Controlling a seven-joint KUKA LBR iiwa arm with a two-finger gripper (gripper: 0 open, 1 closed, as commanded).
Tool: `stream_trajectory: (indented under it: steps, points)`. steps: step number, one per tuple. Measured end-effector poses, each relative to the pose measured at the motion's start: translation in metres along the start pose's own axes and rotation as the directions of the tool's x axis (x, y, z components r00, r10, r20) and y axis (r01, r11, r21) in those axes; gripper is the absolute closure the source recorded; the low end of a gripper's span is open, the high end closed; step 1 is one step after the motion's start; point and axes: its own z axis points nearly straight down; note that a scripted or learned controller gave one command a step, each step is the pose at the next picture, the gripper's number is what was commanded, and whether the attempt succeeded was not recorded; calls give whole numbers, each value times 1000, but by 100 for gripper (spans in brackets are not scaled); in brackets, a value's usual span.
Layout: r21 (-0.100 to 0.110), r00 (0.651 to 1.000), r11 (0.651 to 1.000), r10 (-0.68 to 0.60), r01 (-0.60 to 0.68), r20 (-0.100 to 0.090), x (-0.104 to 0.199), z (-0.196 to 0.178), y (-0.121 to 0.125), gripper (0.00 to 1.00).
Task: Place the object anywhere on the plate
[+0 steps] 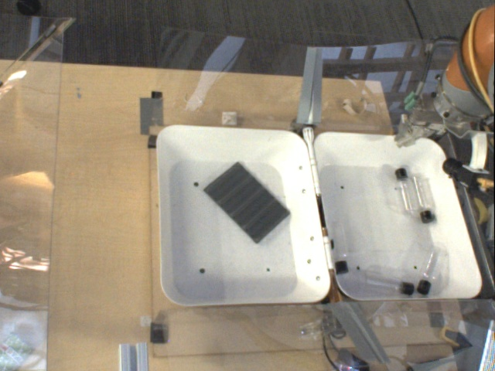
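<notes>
A dark grey ribbed plate (247,202) lies flat in the left bin (174,230), turned at an angle. In the right bin (348,176) lie three clear tubes with black caps. One tube (414,195) is near the bin's right side. A second tube (373,275) lies along the front wall, and a third tube (428,270) rests by the front right corner. My gripper (407,132) hangs over the right bin's back right corner, apart from the tubes, with nothing seen in it.
A grey metal bar (311,87) runs back from the seam between the bins. A small black bracket (153,114) stands behind the left bin. Cables and black parts (468,168) crowd the right bin's right edge.
</notes>
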Motion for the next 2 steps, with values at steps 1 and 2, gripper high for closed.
stream_trajectory:
  steps: [1,2]
  points:
    - [0,1000,1000,0,0,0,0,0,0,0]
    - [-7,1000,1000,-3,3,1,0,-12,2,100]
